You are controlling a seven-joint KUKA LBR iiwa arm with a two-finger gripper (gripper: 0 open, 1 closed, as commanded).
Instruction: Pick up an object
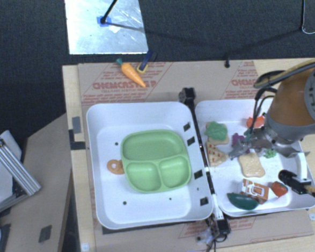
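The jaws hang low over the middle of the right bin (231, 178). They sit at the end of the grey arm (287, 130), which comes in from the right. I cannot tell if the jaws are released or clenched.

The things to pick up lie all around them in this bin. A small purple toy (237, 140) is just beside the jaws, on the far side. A pale slice of toast (252, 165) lies flat just beside them, on the near side. To the left is a brown waffle piece (216, 155) shaped like a triangle. A bit farther back is a green leafy toy (217, 130) that rests on a tan piece. A little green bit (268, 154) peeks out on the right, close under the arm. An orange-red toy (255, 122) sits at the far side, partly hidden by the arm.

Along the near wall of the bin are three more things. There is a dark green toy (242, 200), then an orange and white box (256, 188) touching it, then a red toy (278, 188) on the right.

The left bin (105, 142) holds a big green plate (154, 160) with three parts. A small orange ring (116, 167) lies just beside the plate's left edge.

Both bins sit on the counter (197, 74). Past the left bin, a toy carrot (132, 74) lies on the counter, and a blue and yellow thing (145, 61) lies near it. Farther back is a shiny silver sheet (86, 31).
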